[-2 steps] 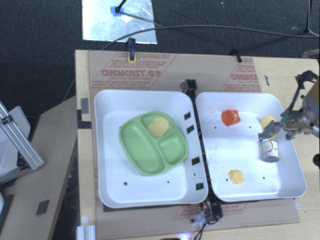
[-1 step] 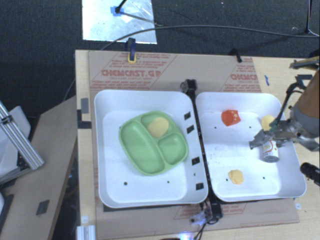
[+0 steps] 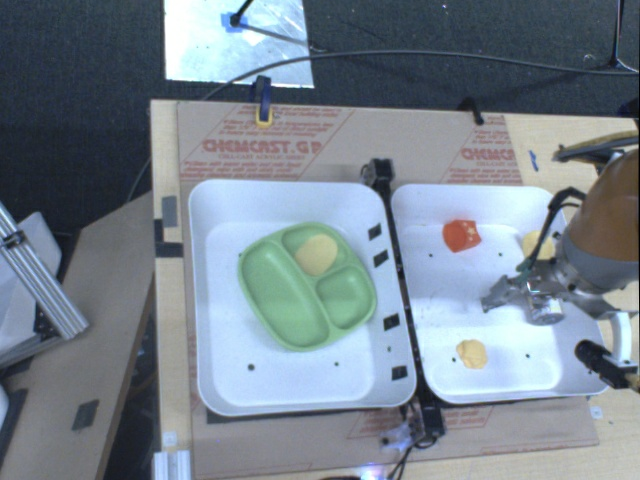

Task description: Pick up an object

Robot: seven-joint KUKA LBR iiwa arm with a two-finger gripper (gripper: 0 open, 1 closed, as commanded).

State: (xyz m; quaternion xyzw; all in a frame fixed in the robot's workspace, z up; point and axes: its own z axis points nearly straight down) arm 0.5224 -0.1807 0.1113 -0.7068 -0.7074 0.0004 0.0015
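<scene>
Camera view: the gripper [image 3: 525,298] hangs low over the right bin [image 3: 430,368], near its right edge; whether it is open or closed, cannot tell. Nothing visibly held. Loose in that bin, as candidate picks: a red lumpy piece [image 3: 461,234] toward the far edge, a small yellow lump [image 3: 472,353] toward the near edge. Left bin [image 3: 225,268] carries a smooth green divided plate [image 3: 300,293], a rounded pale yellow piece [image 3: 318,255] cupped in its far compartment.

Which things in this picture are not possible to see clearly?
- Gripper, camera view: too small and blurred to tell open or shut.
- Yellow object in the right bin: partly hidden behind the arm.
- Arm: cut off by the right edge.
</scene>
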